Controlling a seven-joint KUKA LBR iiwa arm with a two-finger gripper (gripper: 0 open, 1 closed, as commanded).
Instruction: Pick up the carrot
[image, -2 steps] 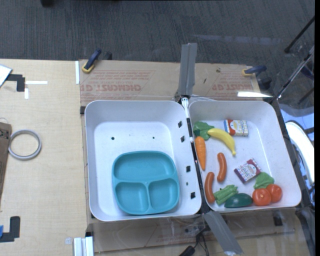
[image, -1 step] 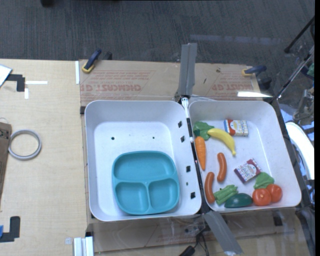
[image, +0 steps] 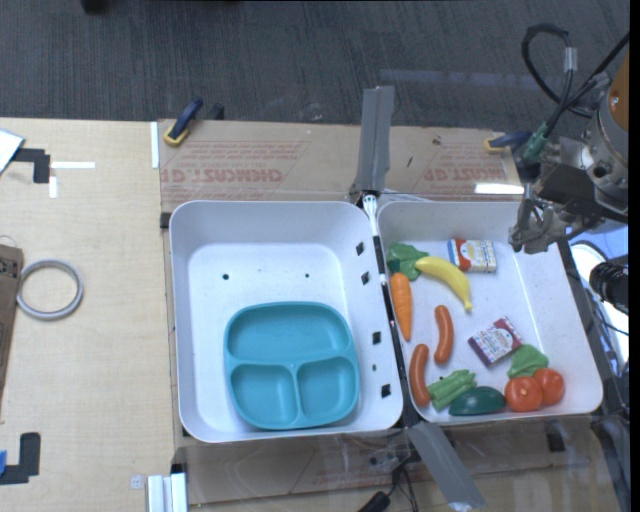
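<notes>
The carrot (image: 401, 305), orange with a green leafy top, lies lengthwise along the left wall of the right bin (image: 575, 330), its top pointing to the back. My gripper (image: 531, 232) hangs over the right bin's back right corner, well to the right of the carrot and apart from it. Nothing is visibly held in it.
Around the carrot lie a yellow banana (image: 447, 278), two red sausages (image: 443, 333) (image: 418, 372), a red-and-white box (image: 473, 255), a maroon box (image: 494, 341), tomatoes (image: 532, 390) and green vegetables (image: 462, 392). The left bin (image: 200, 250) holds a teal divided plate (image: 291, 364). A tape roll (image: 47, 289) lies far left.
</notes>
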